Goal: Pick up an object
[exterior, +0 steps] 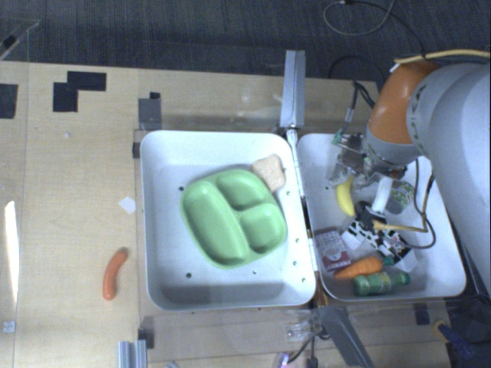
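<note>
The grey KUKA arm (460,144) reaches in from the right of the camera view, and its broad last link slopes down toward the left. The orange band (393,106) sits just above the wrist (381,148), which bends downward. Below it the gripper (353,167) hangs low, pointing down and slightly left. Its metal body seems a little tilted, though the outline is blurred.

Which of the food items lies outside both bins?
The orange sausage, alone on the bench left of the left bin. The carrot and banana lie in the right bin; the bread lies in the left one.
</note>
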### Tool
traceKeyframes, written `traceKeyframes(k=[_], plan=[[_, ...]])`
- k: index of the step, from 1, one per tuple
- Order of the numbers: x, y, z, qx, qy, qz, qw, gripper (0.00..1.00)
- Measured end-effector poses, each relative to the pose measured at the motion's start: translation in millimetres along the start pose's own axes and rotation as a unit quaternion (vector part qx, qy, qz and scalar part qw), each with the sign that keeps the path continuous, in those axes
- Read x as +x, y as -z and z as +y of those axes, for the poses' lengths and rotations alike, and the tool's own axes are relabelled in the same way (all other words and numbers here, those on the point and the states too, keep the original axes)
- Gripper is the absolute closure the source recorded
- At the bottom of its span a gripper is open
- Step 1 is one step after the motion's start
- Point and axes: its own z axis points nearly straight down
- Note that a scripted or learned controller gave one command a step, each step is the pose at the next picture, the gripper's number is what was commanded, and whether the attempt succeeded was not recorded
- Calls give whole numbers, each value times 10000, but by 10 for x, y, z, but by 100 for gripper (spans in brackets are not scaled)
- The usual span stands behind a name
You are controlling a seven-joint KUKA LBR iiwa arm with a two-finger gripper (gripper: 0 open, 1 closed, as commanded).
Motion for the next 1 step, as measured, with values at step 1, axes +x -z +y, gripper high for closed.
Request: traceKeyframes(k=[1], plan=[[889, 1447, -86, 33, 99, -19, 9999, 100]])
